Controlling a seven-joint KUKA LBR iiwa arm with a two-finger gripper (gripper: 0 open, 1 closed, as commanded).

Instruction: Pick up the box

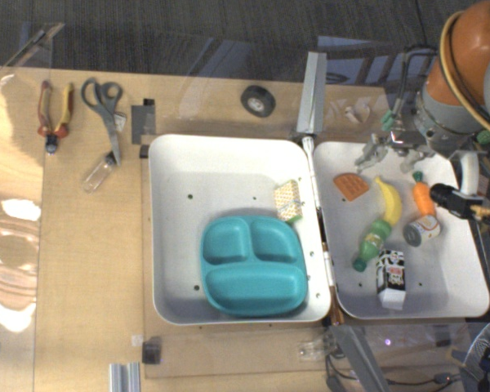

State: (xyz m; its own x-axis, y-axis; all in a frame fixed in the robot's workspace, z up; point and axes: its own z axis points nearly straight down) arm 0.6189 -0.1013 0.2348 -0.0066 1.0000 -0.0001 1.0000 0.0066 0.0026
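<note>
Teal plastic divided tray [254, 265] is lying in the left white bin [175, 219]; the black-and-white carton box [390, 277] is resting untouched in the right white bin [457, 288]. The grey arm [465, 72] is hovering above, nothing lifted.

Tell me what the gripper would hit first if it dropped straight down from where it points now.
Probably the bare floor of the right white bin, near its top edge, or the orange waffle-like piece; depth is unclear. The gripper hangs well away from the black-and-white box.
</note>
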